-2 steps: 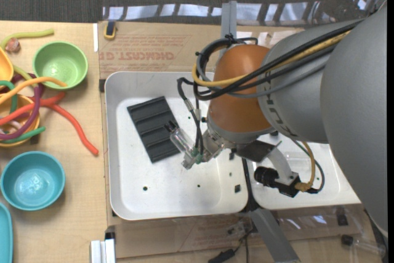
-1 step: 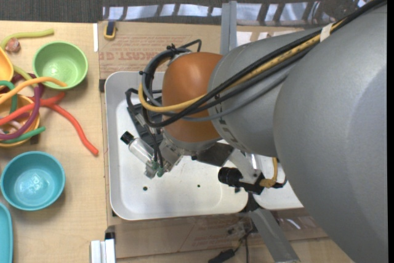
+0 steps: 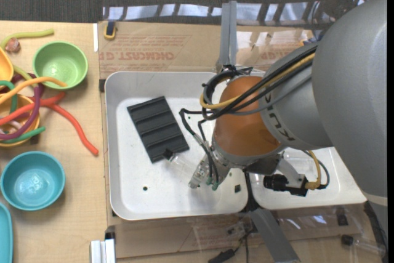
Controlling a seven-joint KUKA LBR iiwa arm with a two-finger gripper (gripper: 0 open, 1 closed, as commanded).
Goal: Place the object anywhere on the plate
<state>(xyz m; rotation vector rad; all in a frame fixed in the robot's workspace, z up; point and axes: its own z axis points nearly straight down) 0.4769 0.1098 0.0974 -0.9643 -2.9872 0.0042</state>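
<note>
While the grey arm [image 3: 345,83] reaches in from the right, its orange band [image 3: 246,117] hangs over the left bin [image 3: 123,151] and its gripper [image 3: 203,177] points down near that bin's near right part. I cannot tell the state of the claw. A black ribbed object [image 3: 157,127] lies flat in the left bin, just left of the gripper. Off to the left sit a green bowl [image 3: 60,64] and a blue bowl [image 3: 32,180].
</note>
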